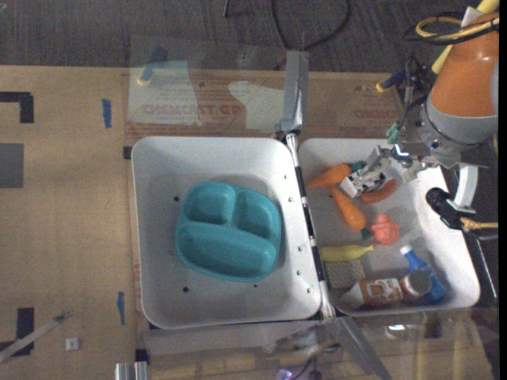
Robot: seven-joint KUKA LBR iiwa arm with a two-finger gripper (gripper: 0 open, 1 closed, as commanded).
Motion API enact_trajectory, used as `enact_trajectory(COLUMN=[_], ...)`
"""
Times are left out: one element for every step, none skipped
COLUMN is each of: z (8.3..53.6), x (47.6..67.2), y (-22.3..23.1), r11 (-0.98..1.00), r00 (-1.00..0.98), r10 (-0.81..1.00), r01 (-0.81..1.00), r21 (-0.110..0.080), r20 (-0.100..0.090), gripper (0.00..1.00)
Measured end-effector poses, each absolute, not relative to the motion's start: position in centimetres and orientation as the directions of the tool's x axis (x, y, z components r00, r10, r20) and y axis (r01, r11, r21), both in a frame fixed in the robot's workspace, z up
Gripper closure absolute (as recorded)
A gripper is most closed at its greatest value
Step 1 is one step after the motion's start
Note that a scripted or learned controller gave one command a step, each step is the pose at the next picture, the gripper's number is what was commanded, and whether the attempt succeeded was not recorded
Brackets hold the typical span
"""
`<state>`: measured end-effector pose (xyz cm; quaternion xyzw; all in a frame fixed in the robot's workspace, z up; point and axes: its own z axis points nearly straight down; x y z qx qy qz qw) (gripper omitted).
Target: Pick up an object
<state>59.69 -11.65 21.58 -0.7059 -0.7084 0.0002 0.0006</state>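
Orange carrots (pixel 331 176) are lying in the right bin (pixel 467 279), and I am hanging my fingers (pixel 372 179) low over the small white-and-dark object (pixel 360 184) sitting between them, near the bin's far end. Whether my fingers are spread or closed, I cannot tell; the metal of my wrist is blurring into that object. I am reaching in from the right, so my arm is crossing the bin's far corner, probably to keep off the bottle (pixel 396 289) and yellow banana (pixel 347 252) crowding the near side. A pink toy (pixel 385 229) is resting just beside the second carrot (pixel 349 209). Across the divider, the teal divided plate (pixel 230 231) is sitting alone in the left bin (pixel 158 172), well apart from my work.
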Motion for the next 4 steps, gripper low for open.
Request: enact_trajectory(z=[15.8,8.8,10.0,18.7], x=[60.4,59.2,59.3,66.8], y=[-9.1,-9.8,-10.0,-5.6], r11=[-0.235,-0.288,-0.294,-0.169], r00=[0.235,0.288,0.293,0.169], r10=[0.972,0.958,0.956,0.986], r01=[0.972,0.958,0.956,0.986], r21=[-0.004,0.008,0.012,0.004], r20=[0.001,0.002,0.003,-0.001], gripper=[0.0,0.0,1.0,1.0])
